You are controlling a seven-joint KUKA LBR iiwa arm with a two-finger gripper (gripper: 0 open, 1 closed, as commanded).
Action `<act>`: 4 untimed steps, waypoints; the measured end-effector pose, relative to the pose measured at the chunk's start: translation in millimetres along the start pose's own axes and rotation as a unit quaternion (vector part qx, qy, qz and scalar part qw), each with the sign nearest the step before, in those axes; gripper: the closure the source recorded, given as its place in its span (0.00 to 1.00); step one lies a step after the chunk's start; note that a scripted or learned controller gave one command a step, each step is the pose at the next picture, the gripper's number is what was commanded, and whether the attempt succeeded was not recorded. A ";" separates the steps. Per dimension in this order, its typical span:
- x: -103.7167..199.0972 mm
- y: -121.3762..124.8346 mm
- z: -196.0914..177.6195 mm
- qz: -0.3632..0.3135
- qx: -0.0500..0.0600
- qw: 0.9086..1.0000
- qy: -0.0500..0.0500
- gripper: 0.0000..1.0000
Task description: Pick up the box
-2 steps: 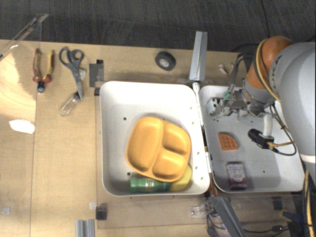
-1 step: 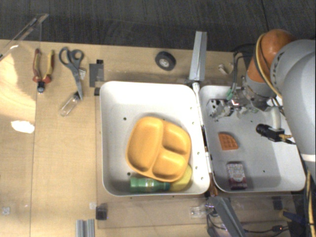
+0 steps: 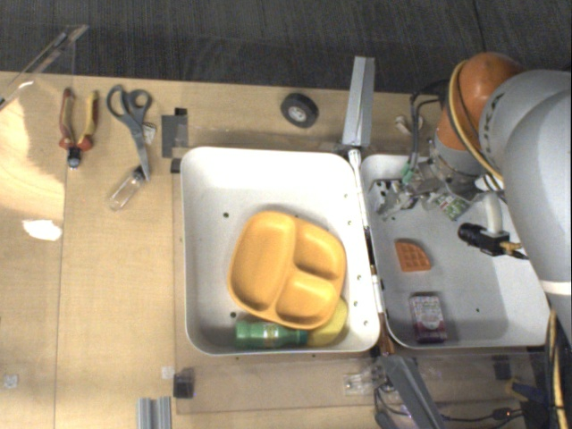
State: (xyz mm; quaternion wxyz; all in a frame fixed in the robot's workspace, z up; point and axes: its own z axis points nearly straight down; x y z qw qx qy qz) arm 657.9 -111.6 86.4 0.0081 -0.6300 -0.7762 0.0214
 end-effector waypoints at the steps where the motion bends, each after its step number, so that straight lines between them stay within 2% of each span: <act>1: -6.4 -3.2 -11.0 0.001 0.003 1.000 -0.004 1.00; 2: -1.6 -0.2 -11.3 -0.002 -0.001 1.000 -0.002 0.00; 3: -92.4 -13.4 3.5 0.027 -0.008 1.000 0.014 0.00; 4: -79.4 -63.2 -57.4 -0.032 -0.026 0.999 0.005 0.00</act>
